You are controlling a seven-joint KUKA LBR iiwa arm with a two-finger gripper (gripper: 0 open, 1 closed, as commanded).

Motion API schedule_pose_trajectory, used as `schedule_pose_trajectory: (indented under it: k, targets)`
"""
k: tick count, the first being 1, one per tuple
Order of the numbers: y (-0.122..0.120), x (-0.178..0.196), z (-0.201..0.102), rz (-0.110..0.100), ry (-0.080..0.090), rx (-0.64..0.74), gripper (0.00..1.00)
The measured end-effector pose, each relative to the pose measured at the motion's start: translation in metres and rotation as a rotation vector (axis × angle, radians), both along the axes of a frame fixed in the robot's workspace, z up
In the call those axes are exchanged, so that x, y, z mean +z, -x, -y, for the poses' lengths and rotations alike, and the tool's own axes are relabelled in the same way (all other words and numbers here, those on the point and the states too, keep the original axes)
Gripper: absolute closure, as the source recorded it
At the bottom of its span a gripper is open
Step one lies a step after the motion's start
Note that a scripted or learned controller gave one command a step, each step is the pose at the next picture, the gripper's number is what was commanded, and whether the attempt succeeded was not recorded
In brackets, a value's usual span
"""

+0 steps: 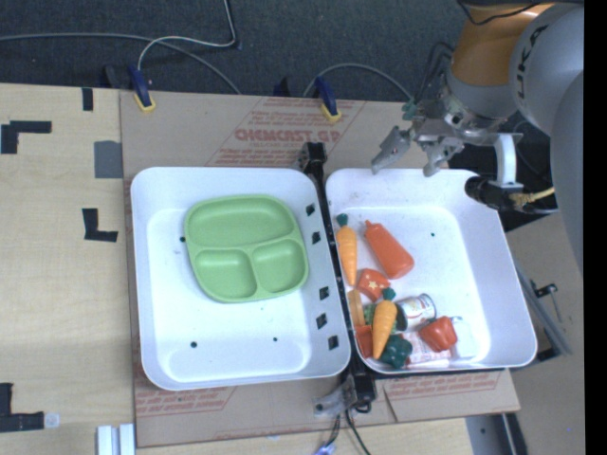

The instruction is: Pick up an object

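1. Camera view from above, at a slant: two white bins side by side on a cardboard sheet (pixel 275 126) on the bench.
2. Left bin (pixel 156 254): holding a green divided plate (pixel 247 247), lying flat near the middle, three compartments.
3. Right bin (pixel 474 254): toy food heaped along the left wall and the near corner.
4. Among that heap: a carrot (pixel 347 252) just beside the dividing wall; an orange bottle (pixel 389 249) to its right, tilted; a second carrot (pixel 382 325) lower down, touching a small tin can (pixel 417 308); a red pepper (pixel 439 333) beside the can; something dark green (pixel 396 352) at the near edge.
5. Gripper (pixel 410 156) hanging above the far rim of the right bin, fingers spread apart, nothing between them.
6. Well apart from the toys below; none of them touched.
7. Arm (pixel 503 36) grey with an orange band, reaching in from the right.
8. Blue clamps (pixel 142 91) pinning the far edge of the cardboard; cables trailing behind.
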State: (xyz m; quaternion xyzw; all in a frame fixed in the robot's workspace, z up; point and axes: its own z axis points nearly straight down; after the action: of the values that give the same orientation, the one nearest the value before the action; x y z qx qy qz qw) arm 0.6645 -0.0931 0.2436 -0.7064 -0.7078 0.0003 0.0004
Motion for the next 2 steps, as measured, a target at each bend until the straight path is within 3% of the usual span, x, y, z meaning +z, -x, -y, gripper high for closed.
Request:
schedule_pose_trajectory:
  k: [1, 2]
  targets:
    - [0.042, -0.126, 0.026, -0.005, 0.000, -0.002, 0.00]
    - [0.062, -0.156, 0.015, 0.012, 0.013, -0.008, 0.00]
